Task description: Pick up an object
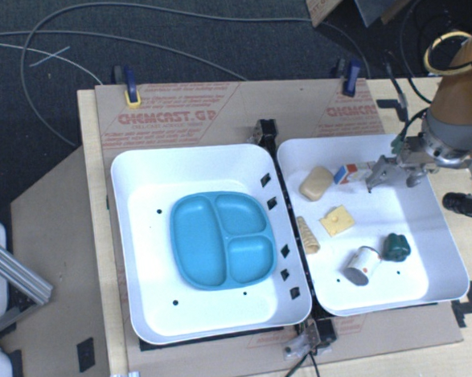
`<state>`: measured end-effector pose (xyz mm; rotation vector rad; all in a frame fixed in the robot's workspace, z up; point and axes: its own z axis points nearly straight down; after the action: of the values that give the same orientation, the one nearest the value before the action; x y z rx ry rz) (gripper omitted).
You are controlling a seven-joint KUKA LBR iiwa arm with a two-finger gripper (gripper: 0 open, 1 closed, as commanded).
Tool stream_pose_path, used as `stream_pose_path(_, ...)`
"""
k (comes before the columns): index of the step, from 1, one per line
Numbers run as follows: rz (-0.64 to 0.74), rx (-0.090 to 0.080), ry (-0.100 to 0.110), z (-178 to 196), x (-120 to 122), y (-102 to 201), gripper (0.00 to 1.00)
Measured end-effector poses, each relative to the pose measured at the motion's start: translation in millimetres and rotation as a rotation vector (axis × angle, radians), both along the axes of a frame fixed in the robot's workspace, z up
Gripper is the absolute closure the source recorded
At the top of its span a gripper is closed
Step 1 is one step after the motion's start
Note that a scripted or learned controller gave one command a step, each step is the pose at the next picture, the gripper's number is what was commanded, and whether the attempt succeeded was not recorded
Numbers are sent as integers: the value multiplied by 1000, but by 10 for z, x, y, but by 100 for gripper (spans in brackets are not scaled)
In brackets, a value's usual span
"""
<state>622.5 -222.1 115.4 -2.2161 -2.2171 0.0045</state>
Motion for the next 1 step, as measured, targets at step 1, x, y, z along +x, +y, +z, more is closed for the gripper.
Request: stream_pose_path(1, 4, 7, -6, -304, 23, 53, 0)
